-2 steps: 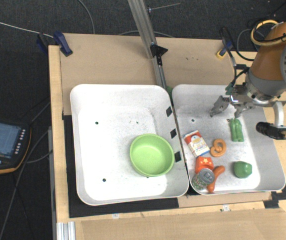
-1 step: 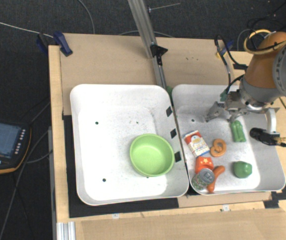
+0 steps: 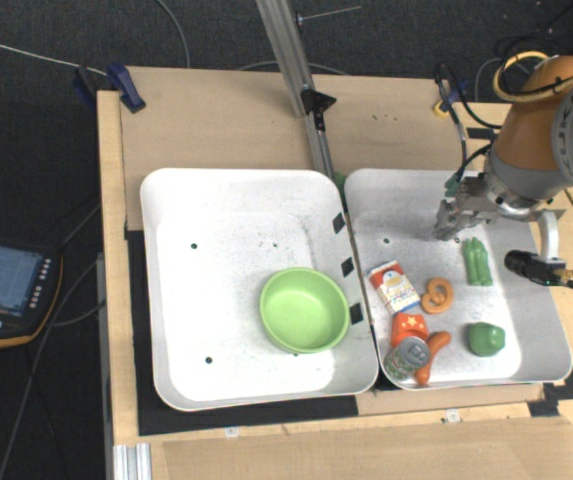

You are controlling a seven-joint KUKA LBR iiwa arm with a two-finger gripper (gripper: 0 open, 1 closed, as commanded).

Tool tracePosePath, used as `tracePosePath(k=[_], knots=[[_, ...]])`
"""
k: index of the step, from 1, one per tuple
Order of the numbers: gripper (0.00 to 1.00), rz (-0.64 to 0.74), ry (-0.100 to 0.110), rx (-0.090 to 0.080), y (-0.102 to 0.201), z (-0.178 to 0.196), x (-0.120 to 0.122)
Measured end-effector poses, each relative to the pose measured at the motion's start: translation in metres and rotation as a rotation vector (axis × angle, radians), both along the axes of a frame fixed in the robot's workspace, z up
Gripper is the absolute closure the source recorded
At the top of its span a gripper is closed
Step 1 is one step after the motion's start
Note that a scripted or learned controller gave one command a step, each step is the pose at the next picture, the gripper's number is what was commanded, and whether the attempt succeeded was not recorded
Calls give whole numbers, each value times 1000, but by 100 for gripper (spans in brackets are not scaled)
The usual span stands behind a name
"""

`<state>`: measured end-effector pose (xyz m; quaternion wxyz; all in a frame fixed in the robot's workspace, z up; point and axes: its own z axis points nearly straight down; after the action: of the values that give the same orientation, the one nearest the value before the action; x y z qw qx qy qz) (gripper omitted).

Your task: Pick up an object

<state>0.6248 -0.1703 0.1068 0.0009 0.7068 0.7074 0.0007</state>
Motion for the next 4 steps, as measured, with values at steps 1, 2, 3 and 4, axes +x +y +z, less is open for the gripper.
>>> tracePosePath(k=[1, 2, 3, 4], knots=[[100, 0, -4, -1, 7, 61, 1], [100, 0, -3, 0, 15, 109, -3], [100, 0, -3, -1, 15, 162, -2], [100, 4, 2, 1, 73, 153, 9]])
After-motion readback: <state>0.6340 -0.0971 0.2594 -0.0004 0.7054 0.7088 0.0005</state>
